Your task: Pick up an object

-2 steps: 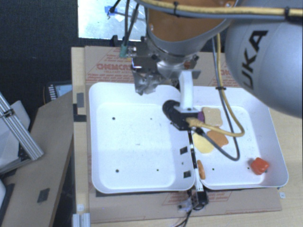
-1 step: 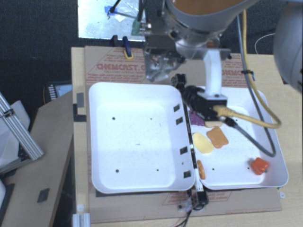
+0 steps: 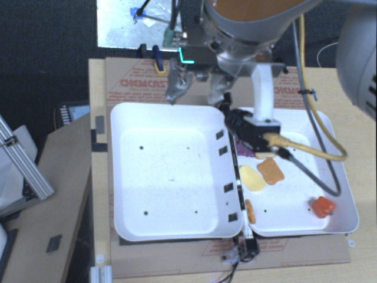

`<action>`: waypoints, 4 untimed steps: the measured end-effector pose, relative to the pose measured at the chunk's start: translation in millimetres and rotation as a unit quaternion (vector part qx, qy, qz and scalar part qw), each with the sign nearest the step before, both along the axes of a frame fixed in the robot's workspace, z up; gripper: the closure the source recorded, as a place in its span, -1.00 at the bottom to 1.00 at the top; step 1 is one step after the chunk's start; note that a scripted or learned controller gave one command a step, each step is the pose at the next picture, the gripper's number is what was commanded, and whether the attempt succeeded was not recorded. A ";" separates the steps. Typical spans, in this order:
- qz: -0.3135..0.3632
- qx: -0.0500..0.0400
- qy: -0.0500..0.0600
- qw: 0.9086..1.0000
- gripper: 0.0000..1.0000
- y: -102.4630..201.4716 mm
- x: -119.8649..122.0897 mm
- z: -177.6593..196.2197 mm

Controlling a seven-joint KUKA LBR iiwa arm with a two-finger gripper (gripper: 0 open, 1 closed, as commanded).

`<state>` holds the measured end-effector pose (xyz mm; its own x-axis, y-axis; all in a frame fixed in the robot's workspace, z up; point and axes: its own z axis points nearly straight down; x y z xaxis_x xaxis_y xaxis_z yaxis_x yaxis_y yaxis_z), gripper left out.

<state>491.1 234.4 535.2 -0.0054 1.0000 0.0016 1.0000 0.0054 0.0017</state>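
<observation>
I'm picking my target first: the right bin (image 3: 347,217) is holding everything worth grabbing, so I'm judging that the arm (image 3: 253,10) needs to swing right and toward the near side before it descends. The red-orange lump (image 3: 322,206) is sitting alone near the near right corner, well apart from the rest, and I'm treating it as the cleanest grasp. The brown-orange slab (image 3: 271,171) and yellow piece (image 3: 253,180) are touching, so I'm expecting a pinch there to slip.

The arm is hanging high over the far edge, between the bins. The gripper (image 3: 197,92) is hovering over the far rim of the left bin (image 3: 126,158), fingers (image 3: 175,90) spread apart and gripping nothing.
</observation>
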 end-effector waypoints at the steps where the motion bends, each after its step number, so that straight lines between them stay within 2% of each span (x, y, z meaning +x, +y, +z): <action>1: 0.000 0.000 0.000 1.000 -1.00 0.0 0.0 0.0; 2: 0.002 0.001 -0.001 1.000 1.00 0.3 0.2 11.6; 3: 0.003 0.001 -0.001 1.000 -1.00 0.3 0.2 11.0; 4: 0.005 0.002 -0.002 1.000 1.00 0.8 0.3 22.4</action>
<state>491.4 235.2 557.6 -0.0151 0.9999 0.0049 0.9999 0.0151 0.0053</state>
